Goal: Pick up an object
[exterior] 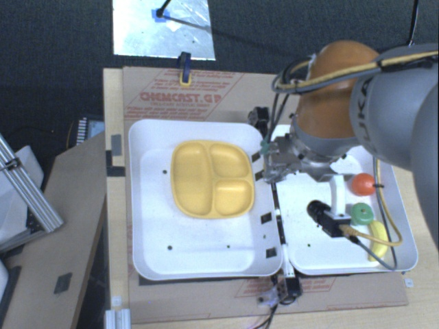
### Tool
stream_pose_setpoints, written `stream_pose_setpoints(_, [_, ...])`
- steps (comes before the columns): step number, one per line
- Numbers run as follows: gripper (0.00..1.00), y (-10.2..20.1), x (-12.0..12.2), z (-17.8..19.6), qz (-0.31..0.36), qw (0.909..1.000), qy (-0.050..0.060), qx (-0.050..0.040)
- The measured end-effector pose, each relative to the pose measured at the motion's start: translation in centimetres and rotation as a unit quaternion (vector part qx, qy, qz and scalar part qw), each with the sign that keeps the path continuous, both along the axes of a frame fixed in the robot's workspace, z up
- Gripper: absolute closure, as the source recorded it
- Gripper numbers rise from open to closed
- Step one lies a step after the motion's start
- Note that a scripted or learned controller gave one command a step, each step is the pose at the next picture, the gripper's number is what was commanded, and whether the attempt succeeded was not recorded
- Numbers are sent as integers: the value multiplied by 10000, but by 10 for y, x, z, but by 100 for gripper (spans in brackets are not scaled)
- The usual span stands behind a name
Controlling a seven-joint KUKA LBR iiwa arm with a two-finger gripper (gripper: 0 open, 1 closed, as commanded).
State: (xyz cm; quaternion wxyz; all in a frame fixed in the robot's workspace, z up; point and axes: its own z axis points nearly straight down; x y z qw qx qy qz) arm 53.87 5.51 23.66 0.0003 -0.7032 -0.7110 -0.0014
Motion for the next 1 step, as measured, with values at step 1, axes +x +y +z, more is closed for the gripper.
stream_pose_setpoints(1, [100,44,-1,1,-7,10000,1,-3])
